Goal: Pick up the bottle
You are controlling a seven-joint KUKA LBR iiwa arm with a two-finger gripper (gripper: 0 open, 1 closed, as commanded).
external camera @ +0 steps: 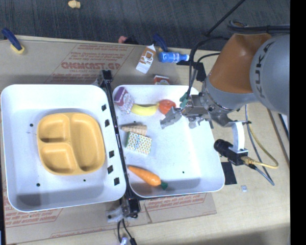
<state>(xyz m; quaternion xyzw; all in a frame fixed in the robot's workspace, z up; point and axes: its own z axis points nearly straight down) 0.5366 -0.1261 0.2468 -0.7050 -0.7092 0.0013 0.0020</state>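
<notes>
- Purple with a white end, the bottle (123, 98) lies in the far left corner of the right bin (194, 185), close to the wall it shares with the left bin. I take it for the bottle by its shape alone, since its details are small.
- Just beside the bottle on its right lies a banana (144, 109), and a red tomato (166, 105) touches the banana's far end. These crowd the side the arm comes from.
- Nearer the camera in the same bin are a wafer cone (134, 129), a patterned block (139, 143) and a carrot (145, 176).
- The gripper (172, 118) hangs over the middle of the right bin, just beside the tomato and apart from the bottle. Whether the pincer is released or clenched cannot be told at this slant; nothing is seen in it.
- Step in hand, as I judge it: the approach, with no grasp made.
- Next move calls for travel leftward past tomato and banana, then a descent square over the bottle's body without nudging it into the corner wall.
- On the bench beyond the bin lies a blue container (169, 57); the left bin (10, 137) bears a yellow divided plate (71, 142).
</notes>
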